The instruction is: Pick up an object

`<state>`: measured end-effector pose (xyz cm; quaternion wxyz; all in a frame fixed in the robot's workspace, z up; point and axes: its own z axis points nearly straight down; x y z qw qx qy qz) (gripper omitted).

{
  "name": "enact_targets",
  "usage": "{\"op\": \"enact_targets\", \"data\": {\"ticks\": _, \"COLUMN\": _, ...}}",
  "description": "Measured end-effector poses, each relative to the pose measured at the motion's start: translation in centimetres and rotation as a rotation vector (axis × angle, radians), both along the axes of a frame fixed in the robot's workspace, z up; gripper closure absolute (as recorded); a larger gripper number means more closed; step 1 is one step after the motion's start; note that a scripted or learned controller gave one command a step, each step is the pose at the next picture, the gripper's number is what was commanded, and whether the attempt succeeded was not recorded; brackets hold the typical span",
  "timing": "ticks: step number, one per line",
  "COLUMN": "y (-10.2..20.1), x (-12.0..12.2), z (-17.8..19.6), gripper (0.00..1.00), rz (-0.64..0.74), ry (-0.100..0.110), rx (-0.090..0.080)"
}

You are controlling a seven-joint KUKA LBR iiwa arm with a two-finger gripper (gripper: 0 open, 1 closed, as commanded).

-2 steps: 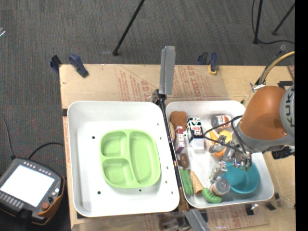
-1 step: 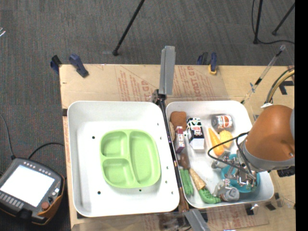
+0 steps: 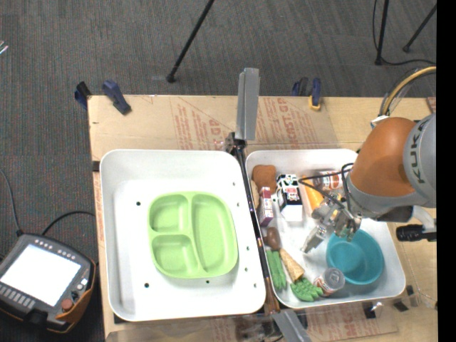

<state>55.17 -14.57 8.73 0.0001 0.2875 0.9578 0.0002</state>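
**Two white bins on the bench, with the arm over the right-hand bin**

Positions are given relative to the teal bowl (image 3: 356, 257). Far to its left, off the bench on the dark carpet, lies a handheld control pendant (image 3: 44, 281) with a pale screen. Nearer, the left bin (image 3: 114, 191) holds a light green divided plate (image 3: 192, 234) with three compartments, lying flat. The right bin (image 3: 388, 291) holds the bowl in its lower right part together with the loose objects. Left of the bowl, along the bin's left wall, lie a brown rounded item (image 3: 263, 174), a small pink-and-white packet (image 3: 267, 206), and lower down a cone-shaped piece (image 3: 291, 263) beside green leafy toy vegetables (image 3: 303, 289). Above and left of the bowl stands a small black-and-white carton (image 3: 288, 189), with an orange item (image 3: 312, 196) just beside it. A small can (image 3: 332, 280) touches the bowl's lower left rim. The gripper (image 3: 329, 228) hangs at the bowl's upper left edge, its fingers (image 3: 312, 242) slightly spread and with nothing between them. The grey arm with its orange band (image 3: 385, 166) rises above and right of the bowl.
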Motion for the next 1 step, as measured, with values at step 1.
{"op": "enact_targets", "data": {"ticks": 1, "y": 0.3, "x": 8.43, "z": 0.11, "gripper": 0.0, "rz": -0.22, "ry": 0.007, "rx": -0.001}}
